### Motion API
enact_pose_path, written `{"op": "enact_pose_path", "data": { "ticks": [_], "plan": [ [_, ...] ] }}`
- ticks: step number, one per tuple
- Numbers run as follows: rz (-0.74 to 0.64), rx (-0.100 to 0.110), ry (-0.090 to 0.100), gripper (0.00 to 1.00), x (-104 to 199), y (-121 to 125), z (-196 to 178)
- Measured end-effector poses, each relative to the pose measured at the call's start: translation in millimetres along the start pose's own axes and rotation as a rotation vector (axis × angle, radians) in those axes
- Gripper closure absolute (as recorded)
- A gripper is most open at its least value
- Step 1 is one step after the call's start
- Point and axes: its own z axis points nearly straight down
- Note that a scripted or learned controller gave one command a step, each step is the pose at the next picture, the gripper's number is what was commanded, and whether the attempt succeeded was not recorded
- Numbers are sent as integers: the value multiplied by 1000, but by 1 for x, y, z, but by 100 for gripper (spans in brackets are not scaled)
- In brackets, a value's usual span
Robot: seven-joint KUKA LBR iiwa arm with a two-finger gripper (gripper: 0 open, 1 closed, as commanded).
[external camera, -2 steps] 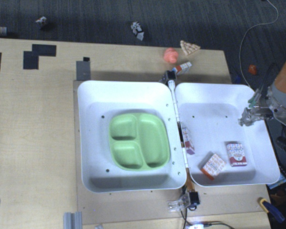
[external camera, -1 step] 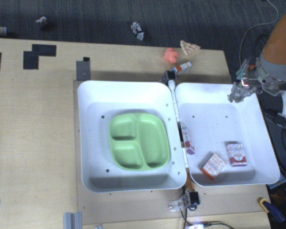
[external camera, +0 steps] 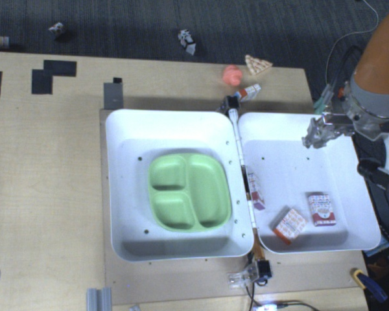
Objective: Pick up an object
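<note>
My pincer (external camera: 316,137) hangs over the right bin's (external camera: 350,173) upper edge, grip state unclear; two small red cartons (external camera: 321,209) (external camera: 290,225) lie well below it.

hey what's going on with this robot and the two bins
The arm's claw hangs over the upper right of the right bin, with nothing seen in its grip. Two small red-and-white boxes and a packet lie lower in that bin. A green tray sits in the left bin.
</note>
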Motion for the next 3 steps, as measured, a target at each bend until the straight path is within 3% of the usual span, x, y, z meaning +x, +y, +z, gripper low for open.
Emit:
{"op": "enact_pose_path", "data": {
  "ticks": [1,2,3],
  "plan": [
    [1,4,1,100,121,-5,30],
    [5,4,-1,100,92,54,84],
    [4,5,0,100,123,-77,99]
  ]
}}
